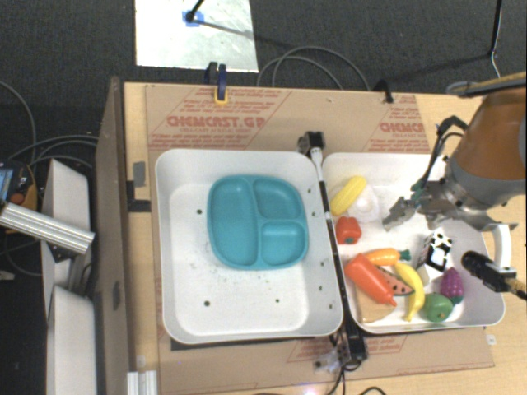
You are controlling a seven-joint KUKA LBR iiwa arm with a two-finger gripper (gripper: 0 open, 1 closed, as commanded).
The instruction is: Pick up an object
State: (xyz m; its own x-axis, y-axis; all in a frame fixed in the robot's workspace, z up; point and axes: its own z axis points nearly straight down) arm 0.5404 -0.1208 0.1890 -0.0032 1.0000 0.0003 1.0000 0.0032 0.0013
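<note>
Above the right bin (491,303) of toy food, the claw (401,212) hangs spread apart, grasping nothing.

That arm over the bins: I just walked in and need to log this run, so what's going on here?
The KUKA arm reaches in from the right, its gripper hovering over the right bin, which holds toy food: a yellow corn, a red pepper, a carrot, a banana and purple grapes. Nothing is between its fingers; no object looks picked yet. The left bin holds a blue divided plate.
</note>
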